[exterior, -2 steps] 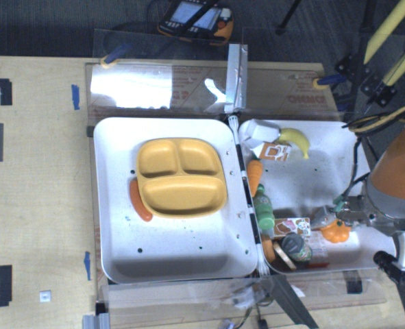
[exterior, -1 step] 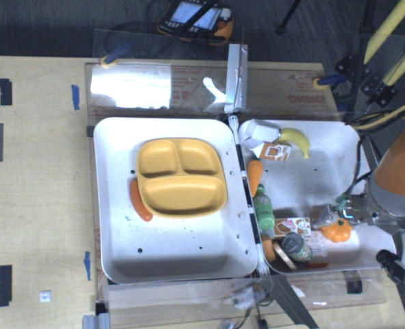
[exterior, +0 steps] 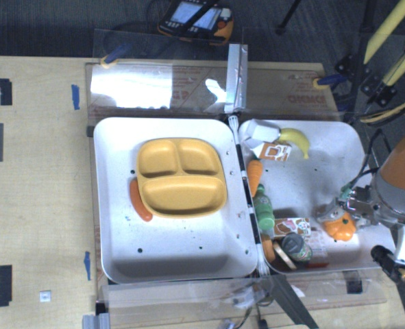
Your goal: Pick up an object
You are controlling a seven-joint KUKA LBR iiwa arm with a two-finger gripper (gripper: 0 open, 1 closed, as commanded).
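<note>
Right now I see the small orange fruit (exterior: 340, 228) lying on the floor of the right bin (exterior: 325, 149), near its right wall, with my hand (exterior: 351, 207) just above it and touching it — whether the hand is open or closed I cannot tell. Banana (exterior: 295, 140), carrot (exterior: 254, 175) and green bottle (exterior: 264, 211) lie farther left — yellow tray (exterior: 181, 177) fills the left bin (exterior: 113, 184)

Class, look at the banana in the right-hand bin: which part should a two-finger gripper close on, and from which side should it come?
Probably the middle of the banana, from straight above. It lies flat and curved near the right bin's far wall, its upper side exposed. A white carton crowds its left end, so fingers closing across the narrow body fit better than along it.
</note>
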